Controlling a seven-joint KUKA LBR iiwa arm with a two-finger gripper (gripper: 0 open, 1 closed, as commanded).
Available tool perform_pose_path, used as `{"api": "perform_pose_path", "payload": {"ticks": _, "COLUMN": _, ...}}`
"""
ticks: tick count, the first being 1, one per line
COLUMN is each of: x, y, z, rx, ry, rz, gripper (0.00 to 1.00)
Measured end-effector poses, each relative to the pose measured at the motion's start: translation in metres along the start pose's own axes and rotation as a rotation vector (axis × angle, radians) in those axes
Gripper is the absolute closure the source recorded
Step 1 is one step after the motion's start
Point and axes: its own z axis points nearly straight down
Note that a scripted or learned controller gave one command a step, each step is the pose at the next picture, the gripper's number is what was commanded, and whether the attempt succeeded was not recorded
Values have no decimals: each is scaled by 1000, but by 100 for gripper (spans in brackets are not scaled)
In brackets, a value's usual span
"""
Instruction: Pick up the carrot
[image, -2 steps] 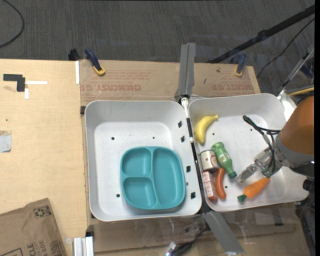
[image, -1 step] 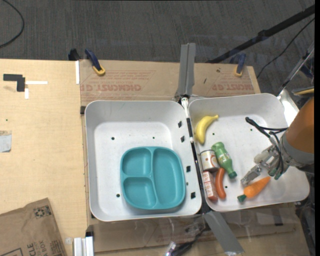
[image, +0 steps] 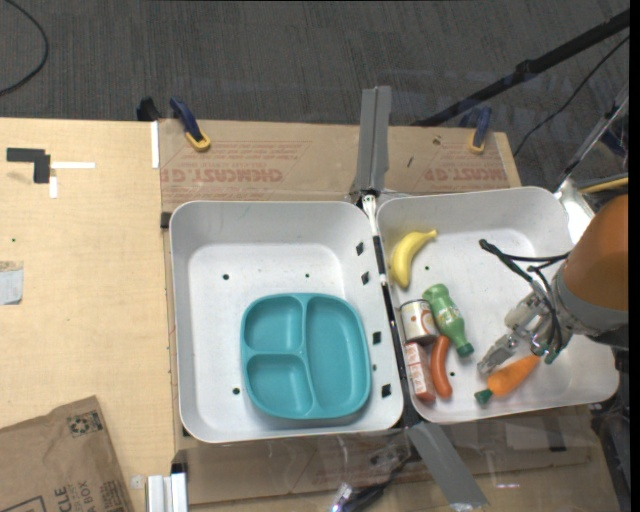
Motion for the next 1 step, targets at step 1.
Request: {"api": "perform_pose_path", "payload": {"ticks": 1, "x": 17, "y": 34, "z": -4, "rx": 13, "ry": 20, "rz": 307, "gripper": 0}}
